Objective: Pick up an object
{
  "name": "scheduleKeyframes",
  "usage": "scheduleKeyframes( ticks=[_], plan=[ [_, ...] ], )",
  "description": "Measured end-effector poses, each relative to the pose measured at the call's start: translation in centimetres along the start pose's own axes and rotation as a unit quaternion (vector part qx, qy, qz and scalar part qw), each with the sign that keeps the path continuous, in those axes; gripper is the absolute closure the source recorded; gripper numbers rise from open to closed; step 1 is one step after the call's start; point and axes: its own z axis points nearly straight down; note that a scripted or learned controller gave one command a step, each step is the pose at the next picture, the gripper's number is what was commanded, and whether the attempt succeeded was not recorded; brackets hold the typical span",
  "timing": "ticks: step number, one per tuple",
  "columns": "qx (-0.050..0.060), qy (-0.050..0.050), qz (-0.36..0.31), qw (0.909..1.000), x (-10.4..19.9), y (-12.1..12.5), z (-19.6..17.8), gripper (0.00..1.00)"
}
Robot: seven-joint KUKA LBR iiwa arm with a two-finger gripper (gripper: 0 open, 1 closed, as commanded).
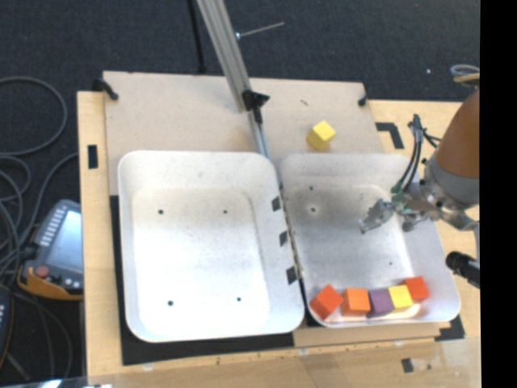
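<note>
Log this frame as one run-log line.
gripper: over right bin, nothing seen held | blocks: five along near wall | yellow cube: on board outside bins | left bin

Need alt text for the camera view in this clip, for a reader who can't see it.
A grey robot arm with an orange band reaches from the right, its gripper over the right white bin, above a row of five blocks (orange, purple, yellow) along that bin's near wall. The left white bin sits alongside, and a yellow cube lies on the bench behind the bins.
</note>
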Motion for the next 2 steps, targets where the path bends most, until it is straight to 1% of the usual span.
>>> scheduleKeyframes(
  ticks=[1, 2],
  plan=[
    [-0.005, -0.002, -0.001, 1.0000, 0.41, 3.68, -27.16, 0.00],
    [-0.002, -0.003, -0.006, 1.0000, 0.25, 3.63, -27.86, 1.00]
  ],
)
